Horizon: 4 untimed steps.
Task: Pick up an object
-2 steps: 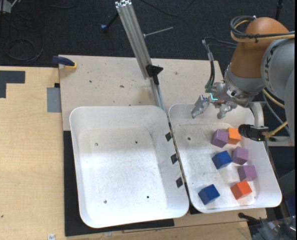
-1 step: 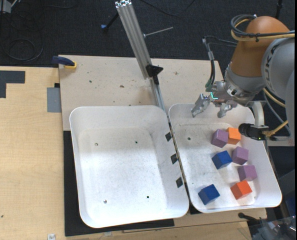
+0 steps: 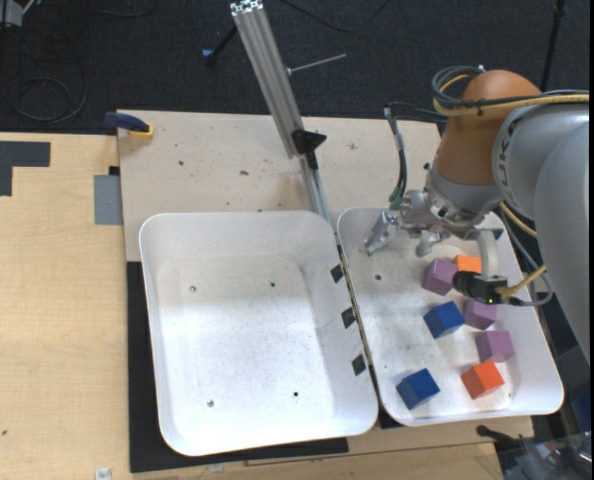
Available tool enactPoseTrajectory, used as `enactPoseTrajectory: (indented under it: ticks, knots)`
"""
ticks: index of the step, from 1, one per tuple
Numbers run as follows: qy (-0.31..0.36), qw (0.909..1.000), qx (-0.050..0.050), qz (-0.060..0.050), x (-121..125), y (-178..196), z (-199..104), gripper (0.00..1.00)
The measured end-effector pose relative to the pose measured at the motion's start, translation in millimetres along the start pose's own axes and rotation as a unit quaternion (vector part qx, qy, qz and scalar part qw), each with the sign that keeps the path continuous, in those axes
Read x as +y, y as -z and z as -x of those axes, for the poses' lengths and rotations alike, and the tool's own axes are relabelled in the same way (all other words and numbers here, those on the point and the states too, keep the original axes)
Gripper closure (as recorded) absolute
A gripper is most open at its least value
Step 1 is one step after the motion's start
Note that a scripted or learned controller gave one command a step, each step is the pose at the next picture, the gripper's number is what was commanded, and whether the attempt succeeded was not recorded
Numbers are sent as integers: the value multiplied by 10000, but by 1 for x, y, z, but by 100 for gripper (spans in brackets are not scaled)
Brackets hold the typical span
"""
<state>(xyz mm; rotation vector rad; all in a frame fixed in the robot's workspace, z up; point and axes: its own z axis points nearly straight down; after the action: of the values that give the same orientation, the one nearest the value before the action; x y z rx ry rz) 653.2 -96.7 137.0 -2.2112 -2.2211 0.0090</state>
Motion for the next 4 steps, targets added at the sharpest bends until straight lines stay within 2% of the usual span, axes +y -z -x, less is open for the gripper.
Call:
enactPoseTrajectory:
  ticks: [1, 2, 4]
  knots:
    - [-6, 10000, -6, 31, 0, -48, -1, 0]
    - [-18, 10000, -6, 36, 1, -36, -1, 100]
    - [-12, 10000, -11, 69, 12, 63, 8, 100]
